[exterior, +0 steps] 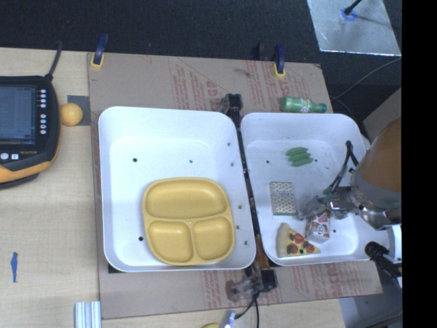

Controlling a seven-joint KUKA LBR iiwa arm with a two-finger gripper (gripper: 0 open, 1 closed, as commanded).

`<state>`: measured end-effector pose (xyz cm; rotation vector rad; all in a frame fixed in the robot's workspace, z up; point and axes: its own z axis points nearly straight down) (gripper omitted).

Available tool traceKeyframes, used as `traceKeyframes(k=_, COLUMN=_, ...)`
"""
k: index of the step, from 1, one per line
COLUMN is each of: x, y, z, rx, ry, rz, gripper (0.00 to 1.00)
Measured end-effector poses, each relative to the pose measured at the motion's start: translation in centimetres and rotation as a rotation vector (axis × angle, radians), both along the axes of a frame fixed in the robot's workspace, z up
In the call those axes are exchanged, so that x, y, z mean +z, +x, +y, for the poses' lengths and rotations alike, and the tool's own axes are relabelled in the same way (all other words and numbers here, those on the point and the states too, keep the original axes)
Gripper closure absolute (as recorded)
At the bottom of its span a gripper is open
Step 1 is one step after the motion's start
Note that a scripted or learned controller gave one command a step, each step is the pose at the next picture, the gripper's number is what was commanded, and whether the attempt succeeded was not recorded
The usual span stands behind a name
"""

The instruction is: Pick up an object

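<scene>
The right bin (341, 125) holds a green pea pod (299, 156), a grey checkered pad (282, 197), a pizza slice (294, 241) and a small red-and-white carton (319, 229). My gripper (322, 209) reaches in from the right, low in the bin, just above the carton and right of the grey pad. It looks to be touching or nearly touching the carton's top edge. The grey wrist and orange band (382, 166) cover the bin's right side.
The left bin (123, 135) holds a yellow divided plate (188, 219). A green bottle (302, 104) lies on the bench behind the right bin. A teach pendant (24, 128) and a yellow ball (71, 113) sit at the far left.
</scene>
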<state>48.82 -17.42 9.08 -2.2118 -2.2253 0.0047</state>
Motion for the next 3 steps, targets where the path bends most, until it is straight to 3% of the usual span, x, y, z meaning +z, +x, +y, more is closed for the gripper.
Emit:
traceKeyframes(k=1, x=1.1, y=0.1, z=-0.1, rx=0.003, ry=-0.002, rz=-0.001, gripper=1.00)
traceKeyframes(k=2, x=5.1, y=4.4, z=8.1, rx=0.003, ry=0.000, rz=-0.002, gripper=1.00)
traceKeyframes(k=3, x=11.1, y=2.1, z=13.8, rx=-0.001, ry=0.000, rz=-0.002, gripper=1.00)
